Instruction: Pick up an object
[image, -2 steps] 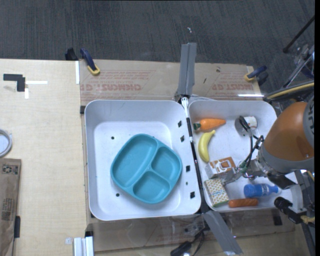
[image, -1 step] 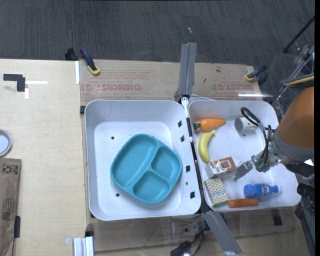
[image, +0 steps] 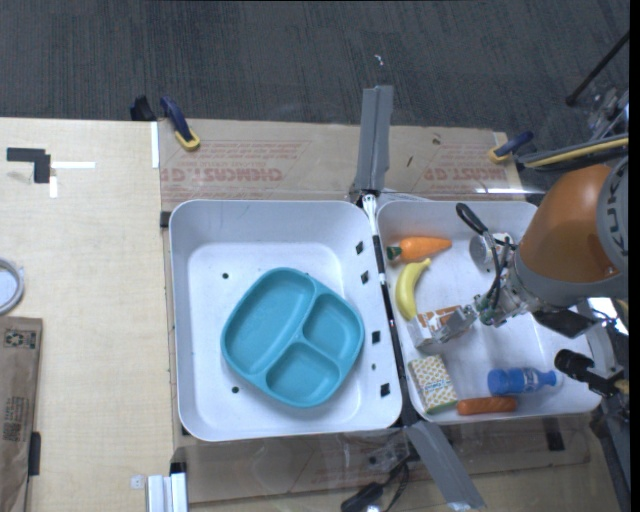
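From where I stand, two shallow white bins sit side by side on the bench (image: 80, 220). The left bin (image: 190, 300) holds a blue divided plate (image: 292, 338) with three compartments, lying flat and turned at an angle near the middle.

The right bin (image: 440, 212) carries the small things. A carrot (image: 422, 246) lies near the far wall, and just beside it, closer to me, a banana (image: 408, 288) curves along the divider side. Near the front corner is a small patterned box (image: 431, 383), and just beside it along the front wall lies a thin orange-red stick-shaped item (image: 488, 405) whose kind I cannot make out. A small blue bottle (image: 520, 380) lies on its side to the right of those. A brown-and-white packet (image: 436, 320) sits about mid-bin, between the banana and the box.

The grey arm with its orange band (image: 572, 232) reaches in from the right, over the right bin. Its gripper (image: 452, 328) is low in the middle of that bin, right at the packet, angled toward the divider. Whether it is apart or together I cannot tell, nor whether anything is caught in it
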